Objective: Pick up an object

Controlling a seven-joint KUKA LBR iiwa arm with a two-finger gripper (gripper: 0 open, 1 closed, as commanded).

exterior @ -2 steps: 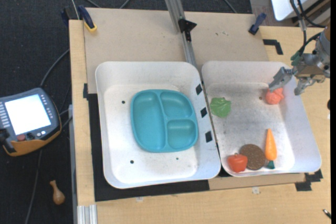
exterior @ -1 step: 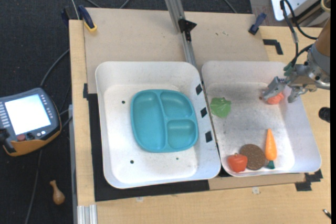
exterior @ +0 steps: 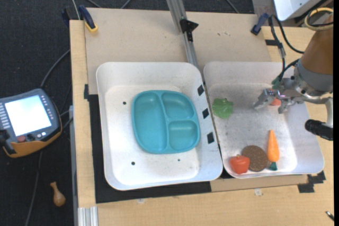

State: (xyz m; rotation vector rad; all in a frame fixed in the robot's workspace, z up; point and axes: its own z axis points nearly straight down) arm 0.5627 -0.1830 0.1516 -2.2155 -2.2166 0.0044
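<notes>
Over the right bin [exterior: 296, 74] the gripper [exterior: 273, 101] hung with its fingers apart — nothing between them. Toys lay nearer: carrot [exterior: 272, 146], tomato [exterior: 239, 164]. Closing there might grab only air.

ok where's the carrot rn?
In the right bin, near its front edge: the carrot lies just right of the brown disc, below the gripper.
</notes>
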